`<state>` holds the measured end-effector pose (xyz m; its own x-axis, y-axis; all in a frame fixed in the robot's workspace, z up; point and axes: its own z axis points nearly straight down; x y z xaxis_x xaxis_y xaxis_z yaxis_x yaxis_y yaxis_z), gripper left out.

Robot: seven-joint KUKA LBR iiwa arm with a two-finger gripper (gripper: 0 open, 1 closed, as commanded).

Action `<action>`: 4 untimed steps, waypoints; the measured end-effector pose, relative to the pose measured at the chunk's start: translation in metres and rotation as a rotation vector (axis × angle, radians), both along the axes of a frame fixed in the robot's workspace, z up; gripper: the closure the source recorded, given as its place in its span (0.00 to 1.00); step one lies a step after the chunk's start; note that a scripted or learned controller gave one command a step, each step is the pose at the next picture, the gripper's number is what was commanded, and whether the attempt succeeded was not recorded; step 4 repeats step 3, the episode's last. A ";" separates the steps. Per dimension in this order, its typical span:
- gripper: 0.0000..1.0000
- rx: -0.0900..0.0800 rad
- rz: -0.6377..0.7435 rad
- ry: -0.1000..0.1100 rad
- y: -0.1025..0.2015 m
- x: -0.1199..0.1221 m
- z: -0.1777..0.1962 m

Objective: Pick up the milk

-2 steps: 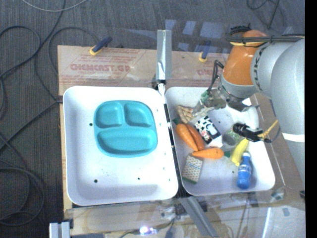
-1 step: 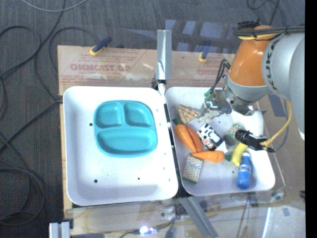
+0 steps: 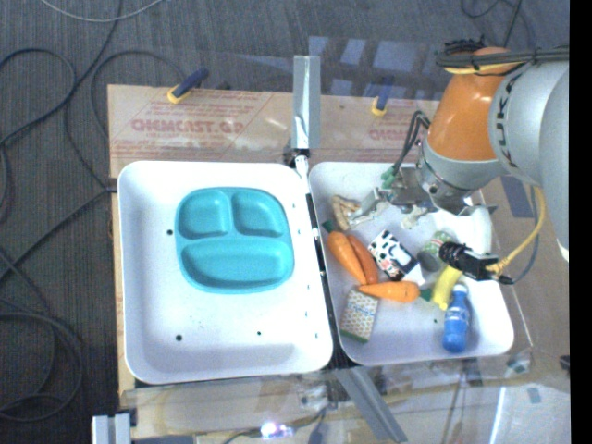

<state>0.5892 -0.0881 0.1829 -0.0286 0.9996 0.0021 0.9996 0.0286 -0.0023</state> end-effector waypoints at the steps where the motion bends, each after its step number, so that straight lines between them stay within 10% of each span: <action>1: 0.00 0.000 -0.132 0.001 0.018 -0.015 0.010; 2: 0.00 -0.005 0.060 0.001 0.002 -0.007 0.000; 3: 0.00 -0.005 0.053 -0.013 -0.073 -0.056 -0.093; 4: 0.00 -0.005 0.053 -0.013 -0.073 -0.056 -0.093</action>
